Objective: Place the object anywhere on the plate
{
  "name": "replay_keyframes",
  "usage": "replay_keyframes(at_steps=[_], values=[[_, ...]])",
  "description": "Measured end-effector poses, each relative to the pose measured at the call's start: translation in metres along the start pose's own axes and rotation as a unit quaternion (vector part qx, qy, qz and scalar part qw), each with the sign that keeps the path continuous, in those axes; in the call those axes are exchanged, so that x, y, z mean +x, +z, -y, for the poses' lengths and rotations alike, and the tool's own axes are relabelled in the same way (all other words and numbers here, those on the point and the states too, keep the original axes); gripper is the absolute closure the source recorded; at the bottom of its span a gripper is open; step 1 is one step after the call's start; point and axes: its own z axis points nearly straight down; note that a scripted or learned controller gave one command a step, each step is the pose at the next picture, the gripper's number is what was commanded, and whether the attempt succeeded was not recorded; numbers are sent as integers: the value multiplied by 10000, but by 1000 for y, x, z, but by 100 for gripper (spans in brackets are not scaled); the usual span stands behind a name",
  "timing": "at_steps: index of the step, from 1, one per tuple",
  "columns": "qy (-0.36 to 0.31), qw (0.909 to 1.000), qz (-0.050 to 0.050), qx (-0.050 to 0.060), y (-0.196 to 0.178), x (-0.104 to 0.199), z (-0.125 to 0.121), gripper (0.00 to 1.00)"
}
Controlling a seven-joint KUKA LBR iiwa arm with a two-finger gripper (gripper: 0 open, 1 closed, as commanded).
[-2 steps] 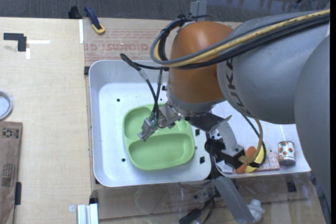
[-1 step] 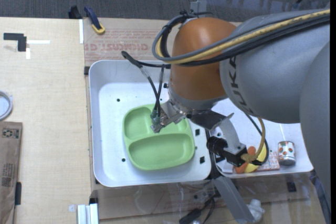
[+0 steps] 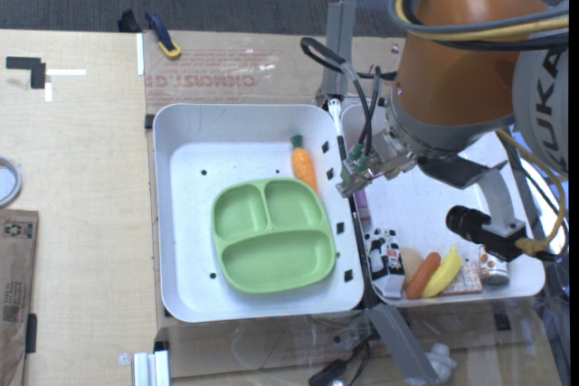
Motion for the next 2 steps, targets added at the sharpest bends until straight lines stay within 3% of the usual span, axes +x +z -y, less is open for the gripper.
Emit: replay_keyframes(at_steps=[1, 2], values=[[-1321, 9912, -9, 10, 128, 70, -29, 100], [-1673, 9859, -1, -8, 17, 7, -3, 100]])
